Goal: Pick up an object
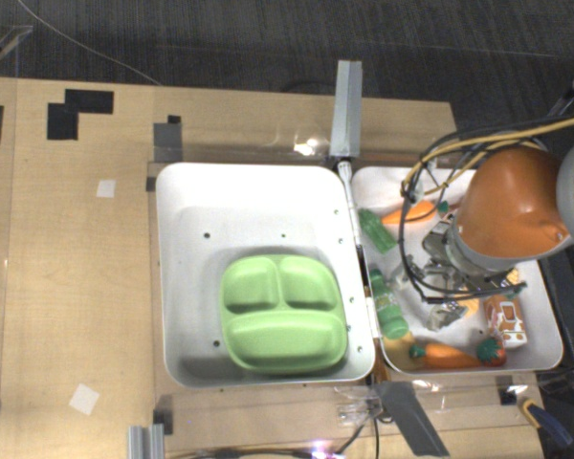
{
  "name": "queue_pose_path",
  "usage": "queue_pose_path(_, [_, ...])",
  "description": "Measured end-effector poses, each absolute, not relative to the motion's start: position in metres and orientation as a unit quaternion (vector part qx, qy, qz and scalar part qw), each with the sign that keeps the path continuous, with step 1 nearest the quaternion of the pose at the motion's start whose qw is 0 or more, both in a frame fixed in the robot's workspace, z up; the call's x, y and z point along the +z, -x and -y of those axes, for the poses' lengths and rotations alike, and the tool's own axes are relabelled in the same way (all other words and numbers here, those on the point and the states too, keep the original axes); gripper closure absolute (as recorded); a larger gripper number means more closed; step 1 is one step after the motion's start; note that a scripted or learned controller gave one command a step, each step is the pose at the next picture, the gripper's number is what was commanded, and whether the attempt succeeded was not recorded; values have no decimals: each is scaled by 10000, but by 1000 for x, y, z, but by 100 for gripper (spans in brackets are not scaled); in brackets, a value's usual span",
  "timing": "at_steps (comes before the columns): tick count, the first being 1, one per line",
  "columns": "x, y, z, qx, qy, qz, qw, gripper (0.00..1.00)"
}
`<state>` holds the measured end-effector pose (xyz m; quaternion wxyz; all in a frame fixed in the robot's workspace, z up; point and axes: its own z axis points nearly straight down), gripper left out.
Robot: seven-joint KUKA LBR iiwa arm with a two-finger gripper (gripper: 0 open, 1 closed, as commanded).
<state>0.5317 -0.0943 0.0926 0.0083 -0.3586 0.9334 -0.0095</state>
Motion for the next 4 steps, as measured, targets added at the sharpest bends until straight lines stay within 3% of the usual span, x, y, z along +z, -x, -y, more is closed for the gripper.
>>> queue_pose_path(1, [93,-502,100,-77,3618,-9321,158,0])
queue_pose_path(2, [106,-505,98,-89,3649,-9308,202,100])
queue_pose_path(3, [199,-513,106,-33,4749,-8800,58,100])
queue_pose_path(4, [215,-545,136,-24,5527,-8334,42,100])
